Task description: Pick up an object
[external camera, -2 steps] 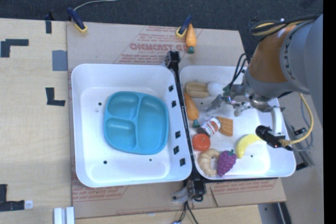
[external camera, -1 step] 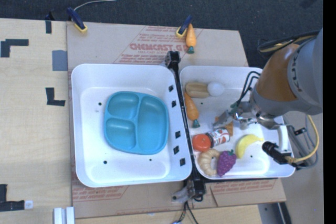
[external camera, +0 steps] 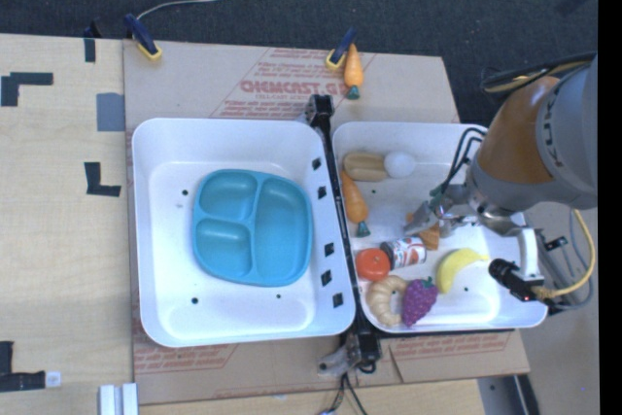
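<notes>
My gripper [external camera: 431,215] is low inside the right bin [external camera: 486,139], near its middle, at the end of the grey and orange arm [external camera: 530,151]. Just below it lies a small bottle with a red label [external camera: 408,254], and a small brown piece [external camera: 431,236] sits right under the gripper's tip. Around it are a yellow banana [external camera: 459,265], purple grapes [external camera: 420,299], a tan pastry [external camera: 386,296], a red tomato [external camera: 372,264], a carrot [external camera: 355,199], a bread roll [external camera: 364,167] and a white egg [external camera: 398,164]. No object visibly hangs from the gripper.
The left bin [external camera: 155,209] holds a blue divided plate [external camera: 253,226]. A second carrot [external camera: 353,70] lies on the cardboard behind the bins, beside a yellow clamp [external camera: 340,49]. A cable [external camera: 194,0] runs across the dark floor at the back.
</notes>
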Controlling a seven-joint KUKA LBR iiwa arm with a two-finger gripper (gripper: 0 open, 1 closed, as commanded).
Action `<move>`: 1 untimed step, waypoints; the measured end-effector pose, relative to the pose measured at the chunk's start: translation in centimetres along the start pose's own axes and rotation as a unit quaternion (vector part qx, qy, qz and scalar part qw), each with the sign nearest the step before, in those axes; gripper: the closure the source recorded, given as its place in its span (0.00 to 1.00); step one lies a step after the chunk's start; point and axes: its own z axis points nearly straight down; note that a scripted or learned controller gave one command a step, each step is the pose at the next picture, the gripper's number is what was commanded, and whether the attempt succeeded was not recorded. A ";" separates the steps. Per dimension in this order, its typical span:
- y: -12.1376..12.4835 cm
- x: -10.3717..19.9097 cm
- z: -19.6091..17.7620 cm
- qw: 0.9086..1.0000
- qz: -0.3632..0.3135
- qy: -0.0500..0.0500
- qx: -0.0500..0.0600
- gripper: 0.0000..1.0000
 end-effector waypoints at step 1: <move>0.4 8.1 -8.9 1.000 -0.001 0.002 0.002 1.00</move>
